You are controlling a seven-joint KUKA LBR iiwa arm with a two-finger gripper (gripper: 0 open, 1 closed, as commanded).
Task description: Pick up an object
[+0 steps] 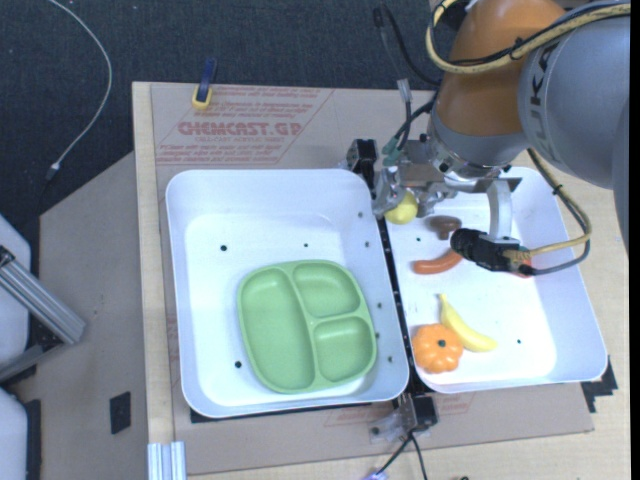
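My gripper (403, 194) is down at the far left corner of the right bin (560, 353), close to the divider between the bins. A small yellow round fruit (401, 211) sits right under its tip, partly covered by it. I cannot tell whether they touch. A brown piece (443, 225) and an orange sausage (437, 262) lie just right of and in front of the gripper. Nearer the front of that bin lie a yellow banana (466, 329) and an orange pumpkin (438, 348), touching each other.
The left bin (200, 268) holds a green divided plate (305, 323). The arm's grey and orange body (500, 78) hangs over the back of the right bin. A black connector with a cable (487, 249) hangs beside the sausage. A blue and yellow clip (204, 86) lies on the cardboard behind.
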